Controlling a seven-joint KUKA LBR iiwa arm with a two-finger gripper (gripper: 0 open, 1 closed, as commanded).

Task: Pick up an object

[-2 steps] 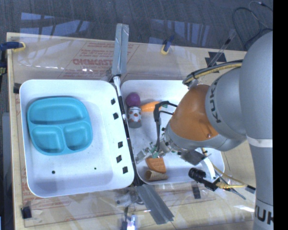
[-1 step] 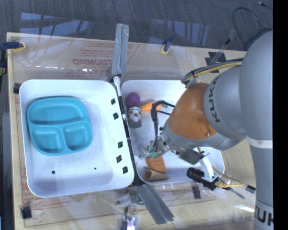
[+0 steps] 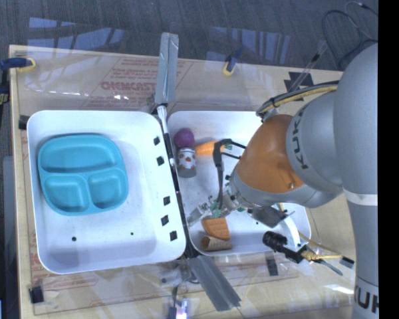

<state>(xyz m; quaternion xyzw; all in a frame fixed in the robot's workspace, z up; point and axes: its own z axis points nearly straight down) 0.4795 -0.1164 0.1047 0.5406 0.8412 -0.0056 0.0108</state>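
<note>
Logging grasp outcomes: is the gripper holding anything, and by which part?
Cannot be told: the gripper is low in the right bin above an orange object.

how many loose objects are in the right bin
4 visible: a purple ball at the top left, a small can just below it, an orange piece beside them, and a bread-like slice near the front. The arm may hide others.

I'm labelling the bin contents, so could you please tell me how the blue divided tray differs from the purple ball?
The blue divided plastic tray is broad, flat and rounded-rectangular; the small purple ball is round and far smaller. The tray lies in the left white bin, the ball in the right white bin beside a small can. Both rest on the bin floor.
</note>
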